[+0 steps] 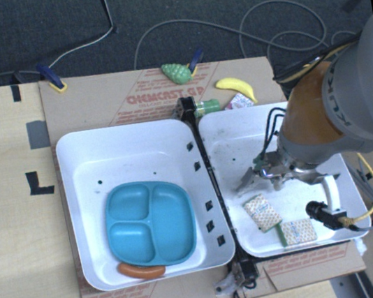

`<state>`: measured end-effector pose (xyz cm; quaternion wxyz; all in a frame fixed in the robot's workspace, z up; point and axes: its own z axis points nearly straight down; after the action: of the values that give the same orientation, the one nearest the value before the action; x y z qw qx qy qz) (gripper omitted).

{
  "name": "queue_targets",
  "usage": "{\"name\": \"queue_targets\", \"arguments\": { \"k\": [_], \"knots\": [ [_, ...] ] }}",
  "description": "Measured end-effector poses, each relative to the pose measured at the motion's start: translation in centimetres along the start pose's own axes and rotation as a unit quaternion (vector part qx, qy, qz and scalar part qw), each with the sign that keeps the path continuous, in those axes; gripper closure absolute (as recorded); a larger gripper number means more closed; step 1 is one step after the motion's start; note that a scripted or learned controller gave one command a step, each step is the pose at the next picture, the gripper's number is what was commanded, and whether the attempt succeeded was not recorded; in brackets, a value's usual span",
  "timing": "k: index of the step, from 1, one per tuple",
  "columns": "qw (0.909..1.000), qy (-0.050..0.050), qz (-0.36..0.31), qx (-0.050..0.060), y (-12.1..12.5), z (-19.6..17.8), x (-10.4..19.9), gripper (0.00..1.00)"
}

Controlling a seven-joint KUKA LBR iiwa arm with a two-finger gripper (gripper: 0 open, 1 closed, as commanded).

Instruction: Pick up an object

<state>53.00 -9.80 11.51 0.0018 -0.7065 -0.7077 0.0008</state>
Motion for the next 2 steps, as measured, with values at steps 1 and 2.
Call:
{"name": "queue_targets", "arguments": {
  "k": [1,2],
  "knots": [
    [1.0,-0.001,0.001,-0.003,-4.5,2.9,-1.7,0.0],
    [1.0,-0.001,-0.001,-0.004,10.7,2.9,-0.5,0.0]
  ]
}}
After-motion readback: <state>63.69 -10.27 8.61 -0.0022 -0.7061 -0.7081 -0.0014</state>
